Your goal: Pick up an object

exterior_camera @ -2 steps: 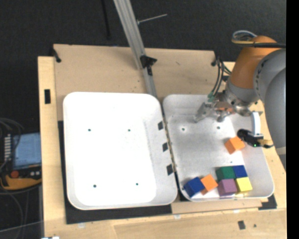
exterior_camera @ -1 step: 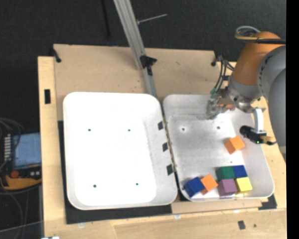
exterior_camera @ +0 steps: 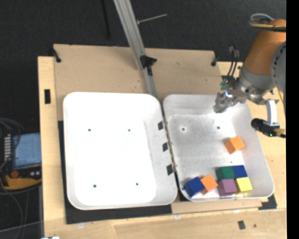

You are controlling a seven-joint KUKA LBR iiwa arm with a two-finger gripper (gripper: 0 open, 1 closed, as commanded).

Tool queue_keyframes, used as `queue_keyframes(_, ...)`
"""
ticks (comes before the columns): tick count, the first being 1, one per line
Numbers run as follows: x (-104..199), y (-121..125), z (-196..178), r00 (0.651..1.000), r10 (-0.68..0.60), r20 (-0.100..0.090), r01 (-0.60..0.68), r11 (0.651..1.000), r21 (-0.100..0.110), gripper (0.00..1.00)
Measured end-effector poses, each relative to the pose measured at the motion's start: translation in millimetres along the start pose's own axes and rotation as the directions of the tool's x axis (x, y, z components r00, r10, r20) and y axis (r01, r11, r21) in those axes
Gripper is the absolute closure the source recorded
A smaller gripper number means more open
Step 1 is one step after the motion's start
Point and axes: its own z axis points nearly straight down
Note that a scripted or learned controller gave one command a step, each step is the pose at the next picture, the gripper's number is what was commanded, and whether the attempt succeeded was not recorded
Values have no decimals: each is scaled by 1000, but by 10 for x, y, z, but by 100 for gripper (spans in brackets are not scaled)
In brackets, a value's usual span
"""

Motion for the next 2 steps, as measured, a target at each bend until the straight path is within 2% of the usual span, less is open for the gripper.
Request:
queue_keyframes(1,-16,20,-555,1000,-2,0,2,1000,-1,100)
queue_keyframes(2,432,-61,-512,1000,-5,-2,5,1000,6,100)
